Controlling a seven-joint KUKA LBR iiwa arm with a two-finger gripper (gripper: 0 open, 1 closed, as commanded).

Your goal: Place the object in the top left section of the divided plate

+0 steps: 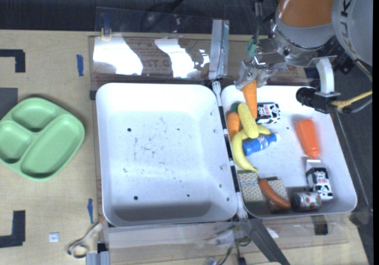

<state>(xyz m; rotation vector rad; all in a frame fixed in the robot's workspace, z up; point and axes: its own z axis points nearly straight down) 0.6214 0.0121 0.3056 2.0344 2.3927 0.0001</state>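
Note:
The green divided plate (39,138) lies on the bench at the far left, outside the bins, with two small sections on its left side and one long section on its right. My gripper (251,78) hangs over the back left corner of the right bin (343,199). It is shut on the upper end of an orange carrot (251,100), which points down over the pile below. The arm reaches in from the top right.
Under the carrot lie a corn cob (247,120), a banana (240,151), a blue item (258,144) and a second orange piece (233,122). An orange cylinder (307,136), two cow-pattern toys (267,113), a sausage (275,193) and a can (303,200) share that bin. The left bin (160,148) stands between it and the plate.

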